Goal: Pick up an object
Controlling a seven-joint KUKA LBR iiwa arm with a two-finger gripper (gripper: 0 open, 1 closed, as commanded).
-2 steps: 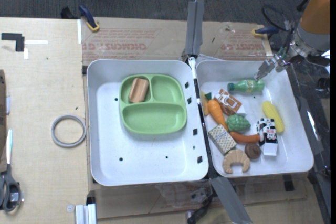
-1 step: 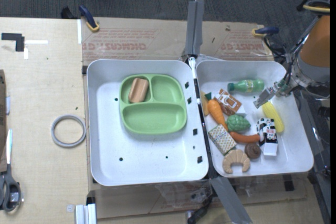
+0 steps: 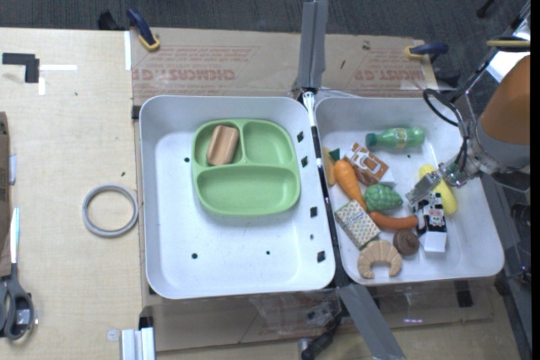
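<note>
The right bin (image 3: 472, 261) holds several toy foods: a green bottle (image 3: 396, 138), an orange carrot (image 3: 346, 181), a green broccoli piece (image 3: 382, 198), a second carrot (image 3: 392, 221), a patterned block (image 3: 357, 223), a croissant (image 3: 380, 259), a brown nut (image 3: 407, 242) and a red-and-white snack pack (image 3: 367, 164). My gripper (image 3: 429, 202) is low in this bin's right half, beside a yellow banana (image 3: 445, 196) and over a small white box (image 3: 434, 242). The orange-banded wrist (image 3: 510, 110) rises behind it at the right edge.
In the left bin (image 3: 169, 257) a green divided plate (image 3: 247, 181) carries a tan bread roll (image 3: 223, 144). A tape ring (image 3: 110, 209) and scissors (image 3: 15, 303) lie on the bench at the left. A grey post (image 3: 314, 46) stands where the bins meet, and cables (image 3: 443, 101) hang near the arm.
</note>
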